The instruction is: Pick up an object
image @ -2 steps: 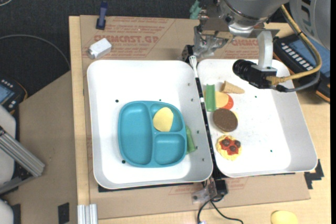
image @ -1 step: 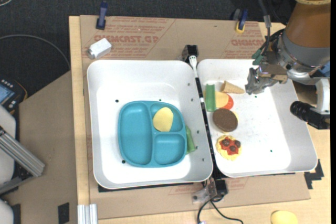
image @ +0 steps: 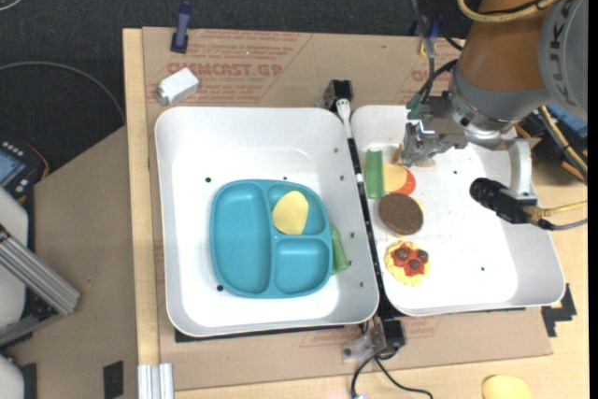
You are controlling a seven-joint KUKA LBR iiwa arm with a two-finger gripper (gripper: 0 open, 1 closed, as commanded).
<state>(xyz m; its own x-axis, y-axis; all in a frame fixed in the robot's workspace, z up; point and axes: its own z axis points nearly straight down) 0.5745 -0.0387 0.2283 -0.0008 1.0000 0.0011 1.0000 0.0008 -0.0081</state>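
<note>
Over the right bin point(image: 523, 285), the arm's hand point(image: 418, 148) hangs low, grip state unclear.

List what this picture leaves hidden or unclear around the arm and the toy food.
- Gripper: the wrist above covers the fingers, so their state is unclear.
- Orange piece: partly under the gripper, shape unclear.
- Green strip beside the blue tray: half hidden by the tray's rim.
- Arm: cut off by the right edge.
- Yellow thing: cut off by the bottom edge.
</note>
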